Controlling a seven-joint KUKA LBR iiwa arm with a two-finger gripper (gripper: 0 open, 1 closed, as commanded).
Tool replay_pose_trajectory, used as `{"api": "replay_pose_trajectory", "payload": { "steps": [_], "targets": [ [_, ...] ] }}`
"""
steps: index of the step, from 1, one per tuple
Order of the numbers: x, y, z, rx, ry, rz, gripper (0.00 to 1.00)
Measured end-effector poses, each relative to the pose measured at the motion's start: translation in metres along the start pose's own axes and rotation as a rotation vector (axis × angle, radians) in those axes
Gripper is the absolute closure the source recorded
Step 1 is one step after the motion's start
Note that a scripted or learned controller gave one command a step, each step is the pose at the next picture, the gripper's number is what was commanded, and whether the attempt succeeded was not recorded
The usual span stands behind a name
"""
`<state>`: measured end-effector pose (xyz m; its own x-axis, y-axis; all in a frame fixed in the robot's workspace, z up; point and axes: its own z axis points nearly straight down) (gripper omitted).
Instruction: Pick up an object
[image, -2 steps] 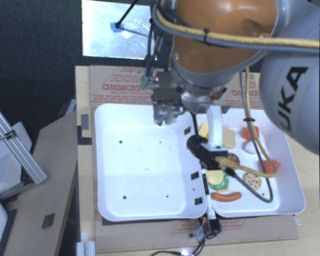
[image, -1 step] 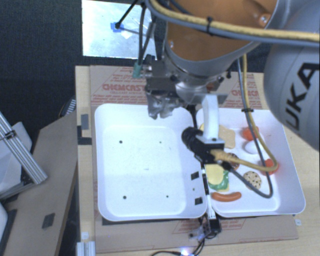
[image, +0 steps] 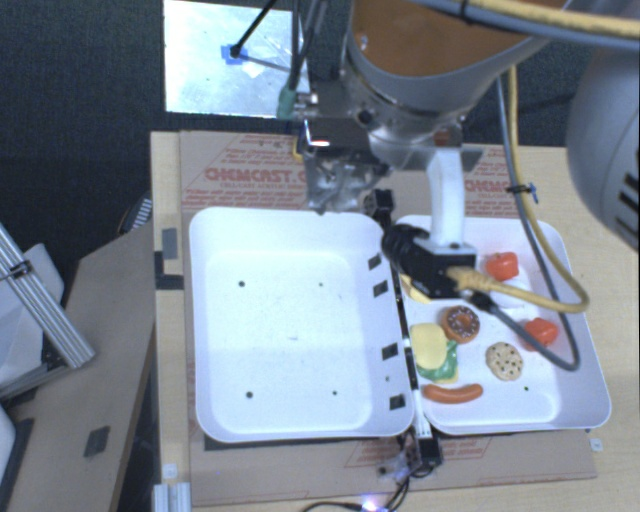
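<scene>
Gripper (image: 338, 192) hangs over red "CHEMCAST" lettering (image: 258, 173) behind the bins; its opening cannot be told.

smooth white plastic bins (image: 280, 330), matt cardboard bench (image: 250, 170)

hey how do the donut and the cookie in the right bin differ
The donut is reddish-brown with a hole in its middle; the cookie is pale tan, solid and dotted with dark chips. The donut lies farther back, next to the yellow cable; the cookie lies nearer the front. Both are round, flat and similar in size.
</scene>
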<state>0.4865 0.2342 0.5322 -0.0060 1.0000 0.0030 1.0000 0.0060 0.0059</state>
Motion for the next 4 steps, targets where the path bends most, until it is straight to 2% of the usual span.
{"api": "replay_pose_trajectory", "payload": {
  "steps": [1, 2, 3, 4],
  "targets": [
    [-0.072, -0.001, 0.056, 0.009, -0.005, 0.011, 1.00],
    [-0.050, 0.000, 0.015, 0.001, -0.001, 0.001, 1.00],
    [-0.063, 0.000, -0.004, 0.002, -0.002, 0.005, 1.00],
    [-0.074, 0.006, -0.003, 0.003, -0.002, 0.006, 1.00]
  ]
}}
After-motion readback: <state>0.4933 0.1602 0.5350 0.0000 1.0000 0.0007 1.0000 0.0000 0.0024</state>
